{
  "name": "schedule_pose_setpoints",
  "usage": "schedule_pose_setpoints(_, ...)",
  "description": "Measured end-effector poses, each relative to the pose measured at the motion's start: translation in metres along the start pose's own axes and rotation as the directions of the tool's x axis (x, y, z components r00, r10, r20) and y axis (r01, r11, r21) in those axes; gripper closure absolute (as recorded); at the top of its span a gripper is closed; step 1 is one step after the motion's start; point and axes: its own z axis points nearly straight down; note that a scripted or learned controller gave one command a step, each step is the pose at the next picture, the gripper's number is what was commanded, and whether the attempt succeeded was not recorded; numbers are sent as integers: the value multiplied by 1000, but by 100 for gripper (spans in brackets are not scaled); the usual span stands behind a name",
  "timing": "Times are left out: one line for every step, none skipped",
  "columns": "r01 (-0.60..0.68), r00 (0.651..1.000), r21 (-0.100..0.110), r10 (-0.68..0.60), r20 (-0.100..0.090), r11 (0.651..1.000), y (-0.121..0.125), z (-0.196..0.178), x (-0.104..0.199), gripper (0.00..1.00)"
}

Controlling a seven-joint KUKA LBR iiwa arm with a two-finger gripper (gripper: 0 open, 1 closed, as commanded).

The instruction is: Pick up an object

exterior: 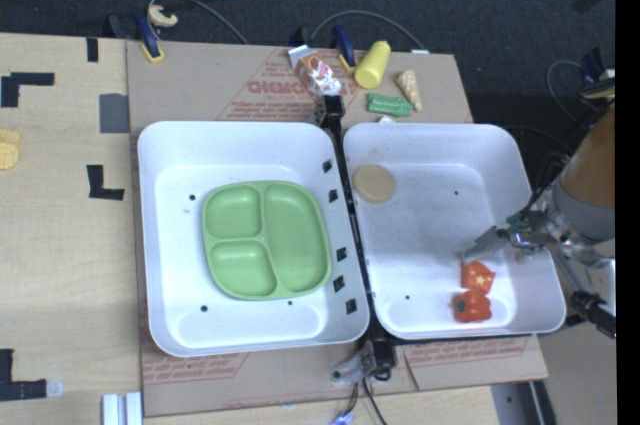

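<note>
Right bin [500, 148], near corner: two orange-red objects [475, 293] lie close together on the floor. Just beyond them the gripper [490, 240] hovers low over the bin floor, nothing between its fingers; open or closed, cannot tell. Farther in, a tan disc [374, 183] sits by the divider. Left bin [160, 153] holds a green divided plate [266, 239].

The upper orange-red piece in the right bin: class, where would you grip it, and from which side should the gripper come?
Grip the upper orange-red piece across its narrow middle, coming straight down from above. It lies low on the right bin floor, just clear of the lower piece, so a side approach would likely nudge both. The gripper sits just above and right of it; its exact shape is too blurred to judge further.
</note>
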Motion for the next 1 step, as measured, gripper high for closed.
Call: schedule_pose_setpoints(1,1000,-3,-1,0,1000,-6,51,40,0)
